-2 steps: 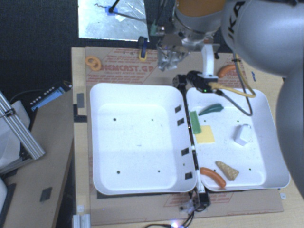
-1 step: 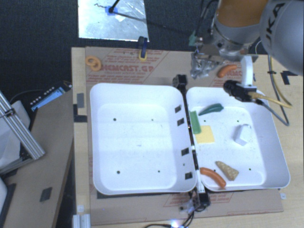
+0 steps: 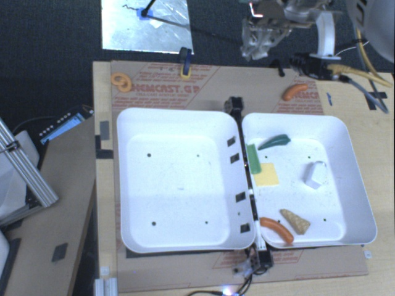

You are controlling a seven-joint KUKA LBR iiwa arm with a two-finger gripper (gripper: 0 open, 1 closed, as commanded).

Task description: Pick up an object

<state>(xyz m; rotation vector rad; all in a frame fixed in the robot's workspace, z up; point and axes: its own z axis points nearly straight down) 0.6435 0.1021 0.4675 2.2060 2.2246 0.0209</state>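
Note:
My gripper (image 3: 254, 49) hangs high over the bench's far edge, beyond the right bin (image 3: 345, 165), with nothing visible between its fingers. In the right bin lie a dark green pepper-shaped piece (image 3: 274, 142), a green stick (image 3: 253, 158), a yellow square slice (image 3: 266, 174), a pale clear-white block (image 3: 315, 174), a tan wedge (image 3: 296, 221) and an orange-red sausage (image 3: 276, 229). All of them rest on the bin floor, well below and nearer than the gripper.
The left bin (image 3: 179, 177) sits beside the right one, joined by black clips (image 3: 241, 165). On the brown board behind lie an orange sausage (image 3: 295, 91), a pretzel-like ring (image 3: 121, 82) and a yellow-blue clamp (image 3: 185, 63). A shiny sheet (image 3: 145, 16) lies at the back left.

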